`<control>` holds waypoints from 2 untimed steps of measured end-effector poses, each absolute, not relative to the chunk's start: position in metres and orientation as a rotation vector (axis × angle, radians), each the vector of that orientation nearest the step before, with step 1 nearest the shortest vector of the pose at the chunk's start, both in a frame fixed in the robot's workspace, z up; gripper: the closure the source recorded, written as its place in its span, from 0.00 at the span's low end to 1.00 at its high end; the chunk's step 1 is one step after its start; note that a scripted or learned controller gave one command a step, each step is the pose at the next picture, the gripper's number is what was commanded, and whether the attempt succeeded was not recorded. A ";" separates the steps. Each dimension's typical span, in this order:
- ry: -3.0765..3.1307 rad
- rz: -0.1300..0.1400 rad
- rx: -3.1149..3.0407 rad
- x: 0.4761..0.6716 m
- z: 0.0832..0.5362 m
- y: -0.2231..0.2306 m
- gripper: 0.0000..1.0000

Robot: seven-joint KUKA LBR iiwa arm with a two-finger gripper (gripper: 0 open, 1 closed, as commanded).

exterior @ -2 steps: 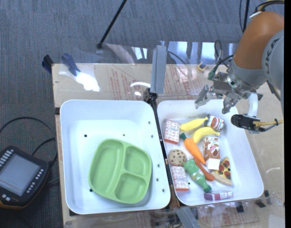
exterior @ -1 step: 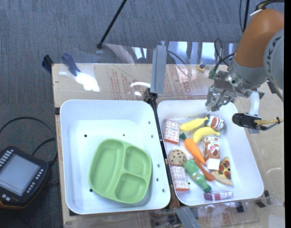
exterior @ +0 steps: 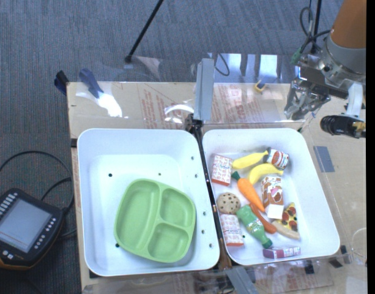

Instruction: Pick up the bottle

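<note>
A small green bottle (exterior: 254, 225) with a red-and-white label lies on its side in the right bin (exterior: 315, 182), near the front, its neck pointing toward the front right. It rests against an orange carrot (exterior: 251, 194) and a small red-and-white carton (exterior: 231, 229). My gripper (exterior: 302, 108) hangs above the bench behind the right bin's far right corner, well away from the bottle. Nothing is between its fingers.
The right bin also holds two bananas (exterior: 254, 166), a cookie (exterior: 227, 202), a can (exterior: 276, 158), a pizza slice (exterior: 287, 219) and several small packets. A green divided plate (exterior: 155, 220) lies in the left bin (exterior: 95, 158). A teach pendant (exterior: 19, 225) sits on the floor at left.
</note>
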State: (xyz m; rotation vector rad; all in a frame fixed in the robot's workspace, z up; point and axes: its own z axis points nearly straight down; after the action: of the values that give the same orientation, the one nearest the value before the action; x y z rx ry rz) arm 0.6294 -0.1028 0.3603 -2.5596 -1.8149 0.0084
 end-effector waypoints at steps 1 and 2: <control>-1.219 0.011 -2.892 0.645 0.426 -0.114 1.00; -0.933 0.014 -2.995 0.624 0.434 -0.143 1.00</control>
State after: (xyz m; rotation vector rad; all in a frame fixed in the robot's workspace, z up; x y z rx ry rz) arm 0.6240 -0.1433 0.4337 -2.9951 -0.9331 0.0144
